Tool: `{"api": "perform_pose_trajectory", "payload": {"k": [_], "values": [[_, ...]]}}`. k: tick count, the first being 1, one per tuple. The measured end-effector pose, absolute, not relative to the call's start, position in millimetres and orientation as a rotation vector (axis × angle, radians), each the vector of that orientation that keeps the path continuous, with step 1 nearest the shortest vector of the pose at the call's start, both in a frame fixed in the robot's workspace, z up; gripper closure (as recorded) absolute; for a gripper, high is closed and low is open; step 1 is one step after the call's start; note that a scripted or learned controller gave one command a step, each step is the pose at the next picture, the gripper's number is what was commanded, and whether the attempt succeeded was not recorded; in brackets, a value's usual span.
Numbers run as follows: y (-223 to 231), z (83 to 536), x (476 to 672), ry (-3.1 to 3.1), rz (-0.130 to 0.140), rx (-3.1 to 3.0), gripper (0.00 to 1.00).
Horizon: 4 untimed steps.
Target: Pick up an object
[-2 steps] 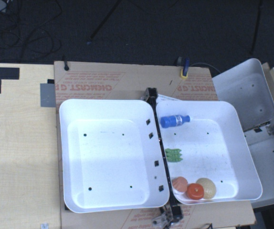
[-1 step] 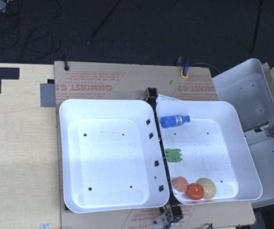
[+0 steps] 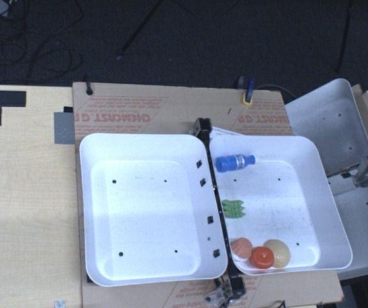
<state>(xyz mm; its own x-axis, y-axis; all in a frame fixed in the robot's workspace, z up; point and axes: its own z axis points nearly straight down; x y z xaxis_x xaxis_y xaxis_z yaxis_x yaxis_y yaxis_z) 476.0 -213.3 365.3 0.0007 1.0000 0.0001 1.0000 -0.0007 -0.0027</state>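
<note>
On the arm's side, the right bin point(image 3: 328, 201) holds every candidate.
Blue bottle point(image 3: 234, 163) lies crosswise, long axis left-right, by the divider.

blue bottle point(image 3: 234, 163) on its side (far end) | green piece point(image 3: 233, 208) | three round pieces point(image 3: 261, 253) clustered

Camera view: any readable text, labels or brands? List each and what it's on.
"CHEMCREST" with further letters too blurred to read: red print, upside down, on the cardboard sheet behind the left bin.
The same red print repeats behind the right bin and along the cardboard's front edge, too cut off or blurred to read.
Blue bottle: no label legible.
</note>
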Motion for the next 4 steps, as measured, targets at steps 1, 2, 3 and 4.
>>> {"api": "perform_pose_trajectory", "payload": {"k": [1, 2, 3, 4], "values": [[-213, 359, 476.2, -2.219, 0.003, -2.222, 1.00], [-214, 395, 476.1, -2.225, -0.001, -2.221, 1.00], [-213, 371, 481.9, -2.218, 0.004, -2.220, 1.00], [-213, 363, 475.8, -2.220, 0.003, -2.221, 1.00]]}}
